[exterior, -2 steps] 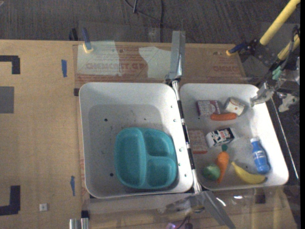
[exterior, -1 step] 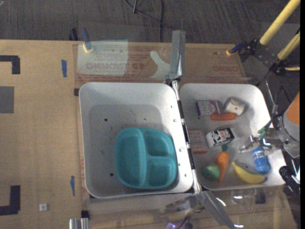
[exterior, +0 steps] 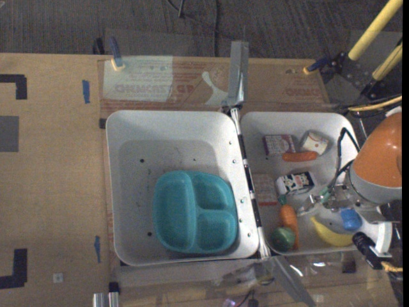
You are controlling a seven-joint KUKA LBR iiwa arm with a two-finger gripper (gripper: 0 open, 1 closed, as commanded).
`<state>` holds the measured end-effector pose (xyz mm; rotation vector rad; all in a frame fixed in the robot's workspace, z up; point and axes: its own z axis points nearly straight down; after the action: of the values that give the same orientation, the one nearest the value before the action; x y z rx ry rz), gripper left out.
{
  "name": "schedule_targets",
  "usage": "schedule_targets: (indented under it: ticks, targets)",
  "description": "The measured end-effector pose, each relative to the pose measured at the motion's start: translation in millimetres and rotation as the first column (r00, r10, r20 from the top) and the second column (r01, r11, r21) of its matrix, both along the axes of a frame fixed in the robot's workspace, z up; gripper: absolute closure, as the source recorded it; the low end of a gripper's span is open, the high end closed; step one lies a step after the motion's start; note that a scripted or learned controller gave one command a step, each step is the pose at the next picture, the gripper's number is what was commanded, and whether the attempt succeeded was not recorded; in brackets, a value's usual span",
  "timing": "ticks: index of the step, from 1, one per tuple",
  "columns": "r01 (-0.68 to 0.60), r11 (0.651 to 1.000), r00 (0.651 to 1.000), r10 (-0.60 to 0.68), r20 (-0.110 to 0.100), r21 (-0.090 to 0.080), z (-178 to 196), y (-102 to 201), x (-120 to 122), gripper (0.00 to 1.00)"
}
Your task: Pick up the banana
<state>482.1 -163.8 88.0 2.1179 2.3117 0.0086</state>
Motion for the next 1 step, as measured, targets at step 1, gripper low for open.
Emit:
schedule_targets:
  ticks: [1]
  targets:
    - [0.005, 1.000, 1.000, -0.005, 0.005, -0.005, 10.8, -3.4, 0.7, 1.00]
